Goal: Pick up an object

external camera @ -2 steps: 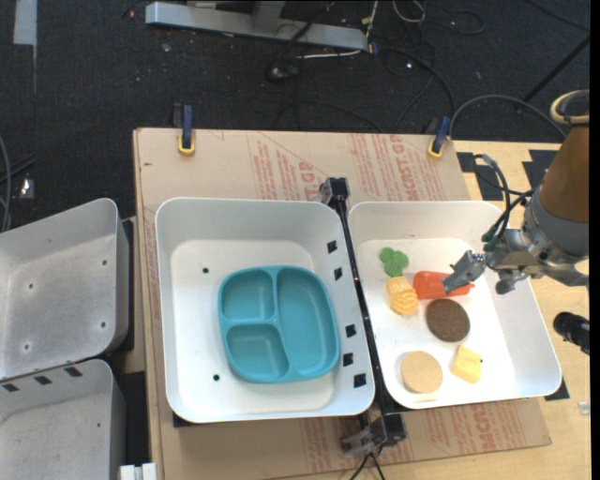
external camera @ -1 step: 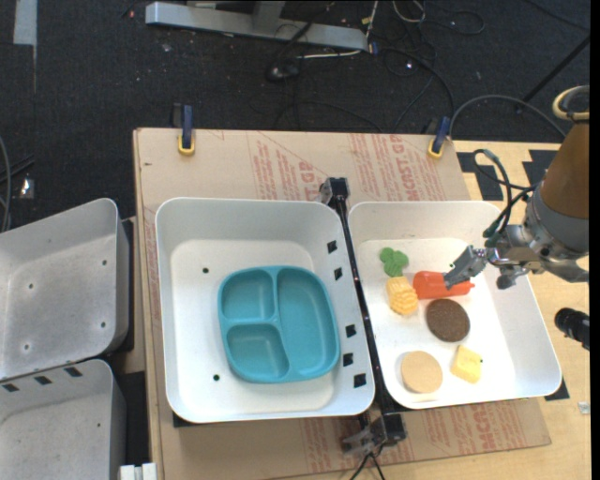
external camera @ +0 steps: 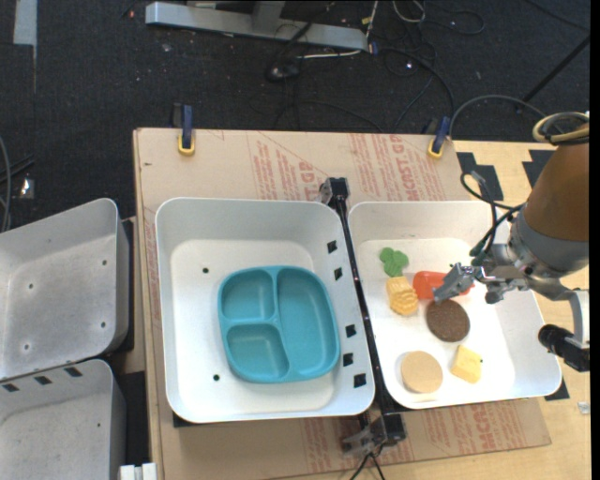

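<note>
the end effector point(external camera: 459, 281) hovers in the right bin point(external camera: 525, 370), over the red piece point(external camera: 428, 281) beside the corn point(external camera: 402, 296) and brown patty point(external camera: 448, 321); i cannot tell its grip state.

A dark speckled floor point(external camera: 84, 84) surrounds the worktop point(external camera: 272, 164), a sheet of brown cardboard-like board printed with faded red lettering and fixed at its far edge by two yellow clamps point(external camera: 187, 141). Black cables point(external camera: 412, 56) trail across the floor beyond it, near a long grey metal bar point(external camera: 253, 26) lying at a slant. To the left, off the board, sit two white perforated panels point(external camera: 56, 281), possibly spare bin lids. Black tape strips point(external camera: 483, 178) mark the board's right corner. The light is even and soft, casting only faint shadows.
</note>
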`<move>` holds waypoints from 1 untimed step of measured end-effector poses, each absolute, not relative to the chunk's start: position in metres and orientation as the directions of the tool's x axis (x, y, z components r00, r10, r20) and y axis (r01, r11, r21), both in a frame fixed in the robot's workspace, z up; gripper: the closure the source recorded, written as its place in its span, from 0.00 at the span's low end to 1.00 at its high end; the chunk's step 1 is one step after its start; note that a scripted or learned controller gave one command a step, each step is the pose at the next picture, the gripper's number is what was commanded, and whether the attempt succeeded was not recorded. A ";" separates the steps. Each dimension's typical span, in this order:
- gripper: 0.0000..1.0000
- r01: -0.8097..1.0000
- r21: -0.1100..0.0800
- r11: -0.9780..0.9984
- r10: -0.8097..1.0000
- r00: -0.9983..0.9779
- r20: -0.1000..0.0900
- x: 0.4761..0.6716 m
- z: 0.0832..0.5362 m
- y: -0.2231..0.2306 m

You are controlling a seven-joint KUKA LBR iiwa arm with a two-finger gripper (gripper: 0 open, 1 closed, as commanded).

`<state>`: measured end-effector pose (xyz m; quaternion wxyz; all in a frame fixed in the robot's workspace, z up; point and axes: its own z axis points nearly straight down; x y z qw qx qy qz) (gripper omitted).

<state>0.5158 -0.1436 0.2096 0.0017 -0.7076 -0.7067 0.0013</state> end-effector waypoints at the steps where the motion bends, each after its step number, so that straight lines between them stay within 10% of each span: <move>1: 0.00 1.000 -0.004 -0.001 1.000 0.001 0.001 0.513 0.146 -0.141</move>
